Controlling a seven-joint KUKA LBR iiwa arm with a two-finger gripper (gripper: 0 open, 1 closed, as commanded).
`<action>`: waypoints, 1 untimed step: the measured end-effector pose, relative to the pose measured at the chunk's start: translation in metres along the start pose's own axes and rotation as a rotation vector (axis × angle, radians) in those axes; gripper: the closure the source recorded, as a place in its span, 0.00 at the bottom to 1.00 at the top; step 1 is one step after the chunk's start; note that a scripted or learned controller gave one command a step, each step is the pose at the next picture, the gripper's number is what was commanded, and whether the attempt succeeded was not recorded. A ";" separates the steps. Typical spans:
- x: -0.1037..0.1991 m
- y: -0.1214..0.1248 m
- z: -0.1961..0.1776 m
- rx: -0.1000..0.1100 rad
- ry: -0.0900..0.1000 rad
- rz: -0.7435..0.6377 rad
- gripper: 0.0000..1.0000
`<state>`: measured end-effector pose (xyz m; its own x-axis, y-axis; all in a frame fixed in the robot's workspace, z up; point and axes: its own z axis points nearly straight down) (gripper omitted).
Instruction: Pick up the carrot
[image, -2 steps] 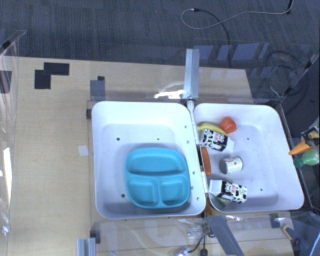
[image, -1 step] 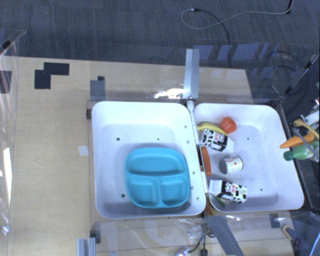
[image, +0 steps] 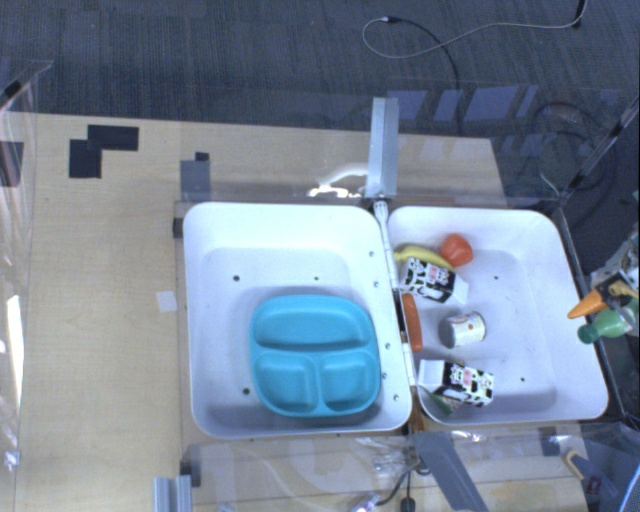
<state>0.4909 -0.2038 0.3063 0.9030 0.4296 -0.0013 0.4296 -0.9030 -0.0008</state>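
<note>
The carrot (image: 590, 306), a small orange cone with a green top, hangs tilted over the right bin's right rim (image: 584, 330), its tip pointing left. My gripper (image: 612, 298) reaches in at the view's right edge and is shut on the carrot near its green end. Most of the arm is cut off by the frame edge.
The right bin holds a banana (image: 412, 257), a red-orange round item (image: 457, 249), two cow-patterned cartons (image: 432, 283) (image: 468, 383), a silver can (image: 465, 328) and an orange-red stick (image: 411, 322) along the divider. A blue divided plate (image: 315, 352) lies in the left bin (image: 215, 300).
</note>
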 end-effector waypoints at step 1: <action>0.003 0.000 -0.008 0.002 -0.003 -0.006 1.00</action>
<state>0.4935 -0.2029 0.3142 0.9002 0.4354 -0.0039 0.4354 -0.9003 -0.0026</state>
